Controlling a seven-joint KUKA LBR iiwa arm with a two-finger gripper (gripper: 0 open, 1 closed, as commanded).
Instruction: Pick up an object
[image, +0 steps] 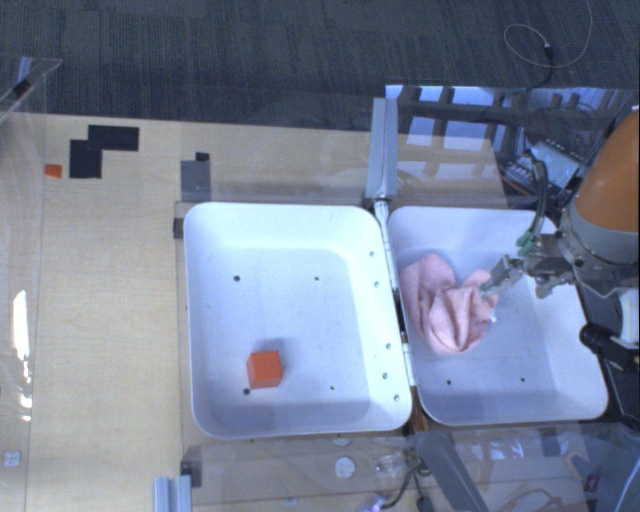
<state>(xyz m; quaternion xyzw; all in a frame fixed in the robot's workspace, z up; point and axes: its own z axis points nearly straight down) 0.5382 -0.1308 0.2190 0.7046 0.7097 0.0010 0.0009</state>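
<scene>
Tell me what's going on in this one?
The arm reaches in from the right, and its gripper sits at the edge of a crumpled pink cloth in the right bin. Whether it has hold of the cloth isn't clear. An orange block lies untouched in the left bin.

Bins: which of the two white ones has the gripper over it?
The right bin, holding the pink cloth. The gripper sits at the cloth's right edge. The left bin holds an orange block.
</scene>
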